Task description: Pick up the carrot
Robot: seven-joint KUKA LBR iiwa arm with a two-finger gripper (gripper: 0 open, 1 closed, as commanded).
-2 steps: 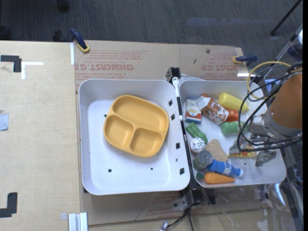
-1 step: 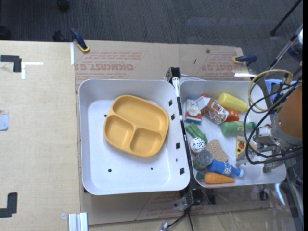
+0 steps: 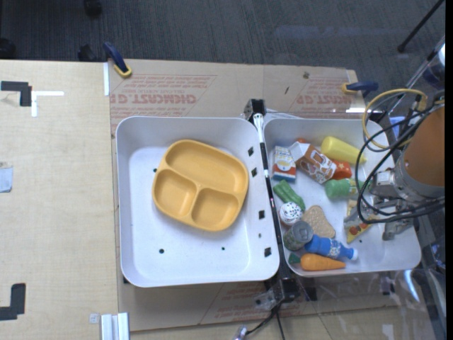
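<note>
Carrot [image 3: 323, 263] is lying flat at the near edge of the right bin [image 3: 396, 257], orange, pointing roughly left-right, with a blue bottle [image 3: 331, 247] just on its far side and touching or nearly so. The arm [image 3: 428, 154] sits over the right side of that bin, and the gripper [image 3: 368, 214] hangs among cables near the bin's right half, apart from the carrot; honestly can't tell how it's set or whether anything is in it, too much clutter there. So I'd say we're at the approach step, nothing picked yet. Next move looks like sliding toward the near-left and coming down on the carrot without snagging the bottle beside it. Count-wise: two bins, the left bin [image 3: 134, 261] holding one yellow divided plate [image 3: 200, 184]. In the right one I make out one carrot, one blue bottle, one yellow bottle [image 3: 341, 149], one small carton [image 3: 284, 164], one brown packet [image 3: 316, 165], two green bits, one round cracker-looking thing [image 3: 320, 222], one white ball [image 3: 290, 212], one grey can [image 3: 301, 232]. Some pieces by the gripper are too jumbled to call.
</note>
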